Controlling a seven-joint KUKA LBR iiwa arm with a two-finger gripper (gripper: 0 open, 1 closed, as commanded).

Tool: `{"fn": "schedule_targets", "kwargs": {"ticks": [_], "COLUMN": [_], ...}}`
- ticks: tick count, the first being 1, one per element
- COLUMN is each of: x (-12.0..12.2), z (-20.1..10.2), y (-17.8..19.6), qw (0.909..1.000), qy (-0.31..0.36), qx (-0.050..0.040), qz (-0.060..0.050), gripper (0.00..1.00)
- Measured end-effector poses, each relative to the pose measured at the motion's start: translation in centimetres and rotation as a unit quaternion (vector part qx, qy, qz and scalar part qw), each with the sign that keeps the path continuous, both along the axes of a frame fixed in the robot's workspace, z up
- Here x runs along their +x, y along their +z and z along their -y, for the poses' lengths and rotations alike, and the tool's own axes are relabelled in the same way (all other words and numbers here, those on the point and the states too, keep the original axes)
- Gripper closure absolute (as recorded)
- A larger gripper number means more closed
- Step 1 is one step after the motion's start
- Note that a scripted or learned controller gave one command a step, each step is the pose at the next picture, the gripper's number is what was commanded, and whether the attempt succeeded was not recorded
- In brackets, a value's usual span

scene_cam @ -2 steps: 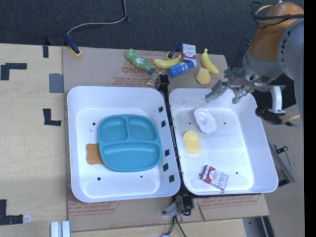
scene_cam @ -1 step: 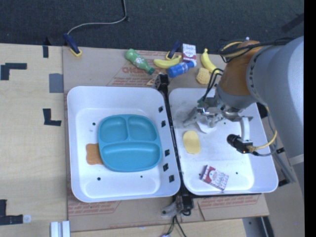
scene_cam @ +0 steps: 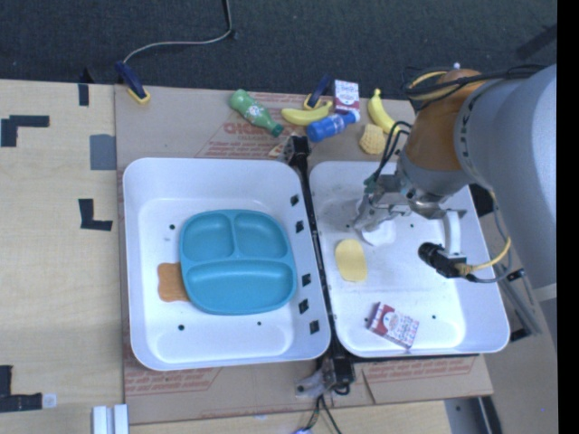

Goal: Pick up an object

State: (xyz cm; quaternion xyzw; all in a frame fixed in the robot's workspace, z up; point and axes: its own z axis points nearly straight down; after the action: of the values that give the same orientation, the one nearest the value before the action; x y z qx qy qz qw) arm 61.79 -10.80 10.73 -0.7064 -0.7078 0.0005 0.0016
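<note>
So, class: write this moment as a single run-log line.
arm: over right bin | tool: low, at white object | yellow piece: beside | carton: near front | left bin: blue tray

Light wood surface (scene_cam: 54, 269) with dark tape marks at its left; a brown cardboard sheet (scene_cam: 181, 134) lies across it. On the cardboard, two shallow white bins side by side, touching: left bin (scene_cam: 145, 242) and right bin (scene_cam: 479, 324). Along the cardboard's far edge behind the bins: green bottle (scene_cam: 255, 112), banana (scene_cam: 305, 114), blue bottle (scene_cam: 327, 127), small white carton (scene_cam: 346, 94), second banana (scene_cam: 379, 113), yellow waffle-like piece (scene_cam: 371, 138); blue clamp (scene_cam: 132, 80) at the far left corner.
</note>
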Motion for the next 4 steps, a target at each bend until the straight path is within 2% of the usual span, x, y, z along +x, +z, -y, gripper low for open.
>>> {"fn": "schedule_targets", "kwargs": {"ticks": [1,2,3,4], "x": [0.0,-1.3,2.7,1.8], "z": [0.0,-0.6,2.6,2.0], "y": [0.0,-1.9,10.7,-2.1], "qw": [1.0,1.0,1.0,1.0], "qy": [0.0,-0.001,0.0,0.0], "qx": [0.0,-0.0027,-0.0021,-0.0013], "qz": [0.0,0.005,0.003,0.003], "gripper": [0.0,0.0,0.0,0.0]}}
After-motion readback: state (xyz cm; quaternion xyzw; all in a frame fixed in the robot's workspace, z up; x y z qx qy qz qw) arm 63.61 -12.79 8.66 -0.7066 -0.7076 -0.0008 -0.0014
